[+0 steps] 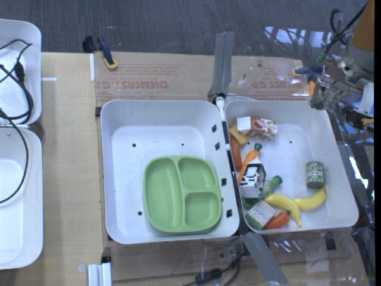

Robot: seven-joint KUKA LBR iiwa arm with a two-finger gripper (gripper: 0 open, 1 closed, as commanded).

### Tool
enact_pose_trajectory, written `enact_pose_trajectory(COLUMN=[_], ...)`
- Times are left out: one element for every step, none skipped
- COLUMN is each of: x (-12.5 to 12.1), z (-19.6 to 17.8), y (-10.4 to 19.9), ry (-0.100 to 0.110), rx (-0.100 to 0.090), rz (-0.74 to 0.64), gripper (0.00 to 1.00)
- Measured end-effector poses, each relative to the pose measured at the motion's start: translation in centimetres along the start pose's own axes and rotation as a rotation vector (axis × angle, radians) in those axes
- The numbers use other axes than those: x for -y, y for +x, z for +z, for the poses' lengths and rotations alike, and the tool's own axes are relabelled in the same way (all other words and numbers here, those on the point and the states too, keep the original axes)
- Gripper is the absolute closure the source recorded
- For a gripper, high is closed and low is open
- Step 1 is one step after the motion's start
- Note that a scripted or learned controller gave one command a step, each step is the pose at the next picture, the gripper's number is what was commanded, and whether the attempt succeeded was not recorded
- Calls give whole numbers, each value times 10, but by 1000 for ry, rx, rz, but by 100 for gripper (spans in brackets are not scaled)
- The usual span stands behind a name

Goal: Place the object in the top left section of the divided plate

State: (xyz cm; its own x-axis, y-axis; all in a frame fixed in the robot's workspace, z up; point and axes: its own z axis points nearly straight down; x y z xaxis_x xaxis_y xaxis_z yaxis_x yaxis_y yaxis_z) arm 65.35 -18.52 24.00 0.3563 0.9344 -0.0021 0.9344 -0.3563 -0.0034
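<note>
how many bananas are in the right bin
2. Both lie near the front right of the right bin: one banana stretches toward the pile by the divider, the other banana curves up toward the small green can. The pile could hide more.

a pale wooden desk (65, 159) fills most of the view, and a flat sheet of brown printed cardboard (155, 79) lies across its far part. beyond the desk's far edge runs dark grey ribbed carpet floor (166, 14). a grey metal bar (223, 64) stands at the far edge, middle. white rounded basins (21, 177) with black cables (15, 82) sit at the left edge.
</note>
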Motion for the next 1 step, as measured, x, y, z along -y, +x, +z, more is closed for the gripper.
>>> enact_pose_trajectory(x=[96], z=[18], y=[37], ry=[0], rx=[-1], rz=[-149], gripper=[100])
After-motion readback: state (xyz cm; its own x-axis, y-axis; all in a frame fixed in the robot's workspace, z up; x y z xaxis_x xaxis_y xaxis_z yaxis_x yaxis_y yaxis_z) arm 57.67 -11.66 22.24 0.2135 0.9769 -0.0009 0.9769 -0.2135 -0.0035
